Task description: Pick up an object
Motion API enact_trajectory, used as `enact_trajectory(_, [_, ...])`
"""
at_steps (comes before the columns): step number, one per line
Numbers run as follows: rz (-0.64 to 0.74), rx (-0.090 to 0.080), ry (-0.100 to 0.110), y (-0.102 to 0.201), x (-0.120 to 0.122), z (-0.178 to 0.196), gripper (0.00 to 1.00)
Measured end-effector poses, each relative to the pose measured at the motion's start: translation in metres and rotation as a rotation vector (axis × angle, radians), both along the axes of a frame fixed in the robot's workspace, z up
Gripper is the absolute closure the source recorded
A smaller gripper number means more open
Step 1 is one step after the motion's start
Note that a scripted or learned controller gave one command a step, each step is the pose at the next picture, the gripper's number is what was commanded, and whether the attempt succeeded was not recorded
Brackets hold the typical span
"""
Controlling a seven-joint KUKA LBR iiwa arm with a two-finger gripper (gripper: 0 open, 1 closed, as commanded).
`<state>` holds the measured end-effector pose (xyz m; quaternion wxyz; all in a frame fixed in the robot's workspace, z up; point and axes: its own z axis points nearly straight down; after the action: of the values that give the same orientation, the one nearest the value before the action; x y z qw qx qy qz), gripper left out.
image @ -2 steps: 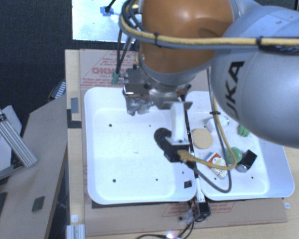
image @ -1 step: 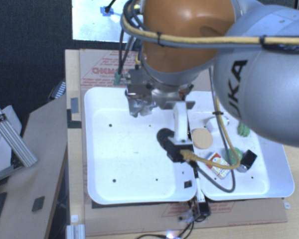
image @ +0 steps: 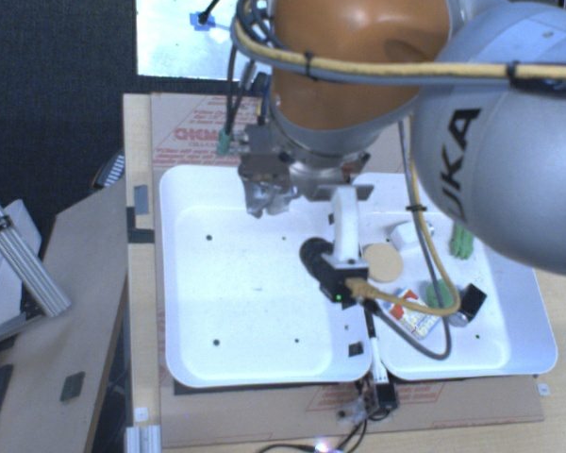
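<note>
Tan disc (image: 385,262) lies in the right-hand bin (image: 536,345), apart from the gripper (image: 264,199) over the left-hand bin (image: 231,305); whether the gripper is spread or closed, I cannot tell.

fig. 1. pale bench (image: 138,291) bearing a red-printed cardboard sheet (image: 193,135); upon the sheet, left white bin (image: 236,281) at 9 o'clock, right white bin (image: 521,340) at 3 o'clock, rims touching.

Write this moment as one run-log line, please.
gripper: above left bin, rear | grasp: unconfirmed | right bin: tan disc, green piece
</note>
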<state>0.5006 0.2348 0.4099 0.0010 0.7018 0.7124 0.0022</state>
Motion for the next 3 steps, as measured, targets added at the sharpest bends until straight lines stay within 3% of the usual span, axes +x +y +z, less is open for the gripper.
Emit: enact_trajectory(3, [-0.01,-0.001,0.003,-0.001,-0.014,0.026,1.0])
